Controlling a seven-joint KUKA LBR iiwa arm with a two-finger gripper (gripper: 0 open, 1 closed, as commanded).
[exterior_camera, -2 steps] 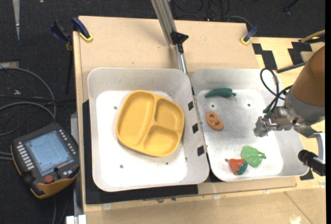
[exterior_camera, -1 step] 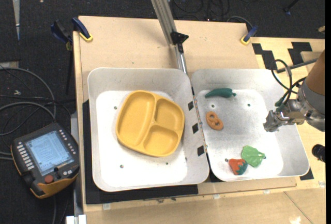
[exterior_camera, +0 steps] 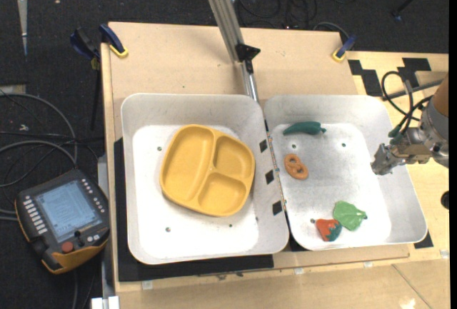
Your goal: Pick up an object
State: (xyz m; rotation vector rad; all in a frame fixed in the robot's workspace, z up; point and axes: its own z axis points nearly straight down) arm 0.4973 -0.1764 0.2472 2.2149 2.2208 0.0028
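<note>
- The gripper [exterior_camera: 383,160] is hovering at the right bin's [exterior_camera: 400,225] right rim; its jaw state cannot be told.
- The green pepper [exterior_camera: 304,129] is lying lengthwise left-right near the far wall.

No text, label, brand or number is legible anywhere; the teach pendant [exterior_camera: 63,218] at about eight o'clock has a lit screen, its contents too small to read.

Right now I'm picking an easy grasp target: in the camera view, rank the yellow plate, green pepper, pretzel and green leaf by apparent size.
1. yellow plate, by far
2. green pepper and green leaf, too alike to rank
3. pretzel
</note>
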